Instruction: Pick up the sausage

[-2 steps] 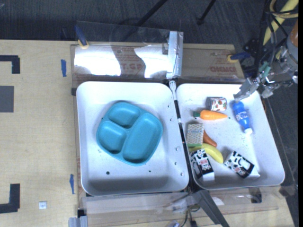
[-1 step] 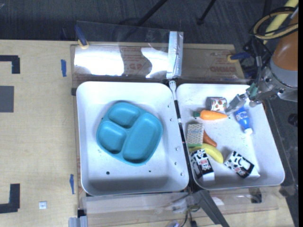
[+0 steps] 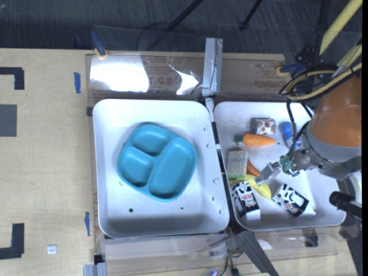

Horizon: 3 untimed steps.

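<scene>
On the left, one white bin [image 3: 109,171] holds a single blue divided plate [image 3: 156,161]. The right bin [image 3: 270,109] carries the clutter: one grey sponge-like block [image 3: 236,162] near its left wall, two black-and-white cartons [image 3: 246,199], one at the near left and one further right, a yellow banana-like piece [image 3: 262,191] between them, an orange carrot [image 3: 260,141] and a small printed can [image 3: 263,125] further back. The sausage is probably the short orange-brown piece [image 3: 253,168] just right of the block, though it is mostly hidden. The gripper [image 3: 269,173] hangs low just beside that piece, reaching from the right; whether its fingers are spread or closed I cannot tell, and nothing is visibly held. This looks like the approach step; next it must centre over the sausage, clear of the banana, and close.
</scene>
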Motion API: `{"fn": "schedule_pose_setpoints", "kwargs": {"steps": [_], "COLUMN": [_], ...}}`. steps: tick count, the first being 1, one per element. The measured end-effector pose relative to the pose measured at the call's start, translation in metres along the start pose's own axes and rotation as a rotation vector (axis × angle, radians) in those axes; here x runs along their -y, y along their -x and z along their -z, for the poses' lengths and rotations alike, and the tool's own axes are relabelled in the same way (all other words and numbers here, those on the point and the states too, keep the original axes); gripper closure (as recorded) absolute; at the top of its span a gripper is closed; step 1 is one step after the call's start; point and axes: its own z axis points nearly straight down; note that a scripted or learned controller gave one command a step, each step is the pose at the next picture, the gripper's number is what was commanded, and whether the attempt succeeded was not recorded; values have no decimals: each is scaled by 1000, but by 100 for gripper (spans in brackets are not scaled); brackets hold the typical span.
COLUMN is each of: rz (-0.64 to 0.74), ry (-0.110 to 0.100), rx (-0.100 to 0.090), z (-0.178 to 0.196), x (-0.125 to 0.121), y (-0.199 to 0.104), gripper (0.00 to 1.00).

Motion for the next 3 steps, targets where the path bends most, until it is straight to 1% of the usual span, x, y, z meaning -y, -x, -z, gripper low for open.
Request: {"fn": "schedule_pose_setpoints", "kwargs": {"steps": [1,2,3], "rz": [31,-216,-218], "ry": [-1,0,2], "rx": [-1,1,2], "z": [-10,-10,-1], "x": [-20,-35,-35], "y": [-76,-127,-126], "gripper": [0,0,100]}}
